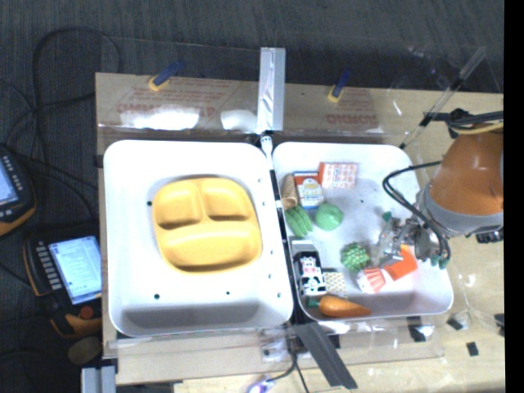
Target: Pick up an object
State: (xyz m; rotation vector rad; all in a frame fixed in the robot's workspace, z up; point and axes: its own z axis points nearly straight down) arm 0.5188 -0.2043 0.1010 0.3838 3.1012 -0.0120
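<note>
The right bin holds several toy foods. Among them are a green broccoli, a green ball, a carrot, a red-and-white fries box and an orange-red piece. My gripper is low in the right part of this bin, just right of the broccoli and above the orange-red piece. The grey wrist with its orange band hides what lies under it.
Further left in the right bin are a cow-patterned carton, a green pickle, a small milk carton and a red-and-white box. The left bin holds a yellow divided tray. A ridge separates the bins.
</note>
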